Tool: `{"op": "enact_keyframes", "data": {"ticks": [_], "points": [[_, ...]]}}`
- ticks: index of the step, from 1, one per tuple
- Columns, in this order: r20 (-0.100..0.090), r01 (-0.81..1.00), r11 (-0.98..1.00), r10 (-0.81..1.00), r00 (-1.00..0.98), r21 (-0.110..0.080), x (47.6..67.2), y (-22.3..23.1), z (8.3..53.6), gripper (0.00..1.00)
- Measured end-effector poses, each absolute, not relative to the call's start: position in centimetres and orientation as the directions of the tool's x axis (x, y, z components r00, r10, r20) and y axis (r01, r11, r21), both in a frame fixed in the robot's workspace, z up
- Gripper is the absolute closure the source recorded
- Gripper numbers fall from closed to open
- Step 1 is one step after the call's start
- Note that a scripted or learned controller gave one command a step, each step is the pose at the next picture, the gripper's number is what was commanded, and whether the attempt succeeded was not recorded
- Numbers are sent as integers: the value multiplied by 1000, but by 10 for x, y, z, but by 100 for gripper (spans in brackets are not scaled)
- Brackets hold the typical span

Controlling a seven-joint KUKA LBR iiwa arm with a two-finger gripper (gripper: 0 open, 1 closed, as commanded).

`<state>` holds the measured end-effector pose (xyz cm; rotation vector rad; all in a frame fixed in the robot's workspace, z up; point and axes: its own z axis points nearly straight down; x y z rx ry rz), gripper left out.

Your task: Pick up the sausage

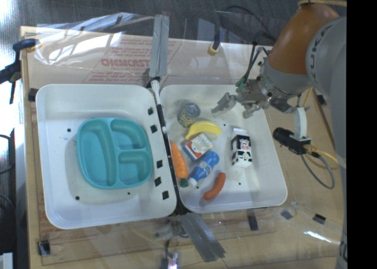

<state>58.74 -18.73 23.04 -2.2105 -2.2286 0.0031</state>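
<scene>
The sausage (215, 186), a short red-orange link, lies near the front edge of the right bin (268, 188), just right of a blue bottle (204, 166). My gripper (237, 106) hovers over the back part of that same bin, well behind the sausage. Its fingers are spread open and hold nothing. The orange-banded wrist reaches in from the upper right.
Sharing the right bin are a carrot (179, 160) along the left wall, a banana (203, 128), a small can (189, 113), a red and white packet (199, 145) and a cow-patterned carton (241, 149). The left bin (53, 115) holds a teal divided plate (115, 152).
</scene>
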Motion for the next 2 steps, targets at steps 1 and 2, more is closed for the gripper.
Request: {"op": "enact_keyframes", "data": {"ticks": [1,2], "points": [[1,999,-41,999,41,-4,508,-190,109,0],[1,998,58,998,-58,2,478,-208,93,0]]}}
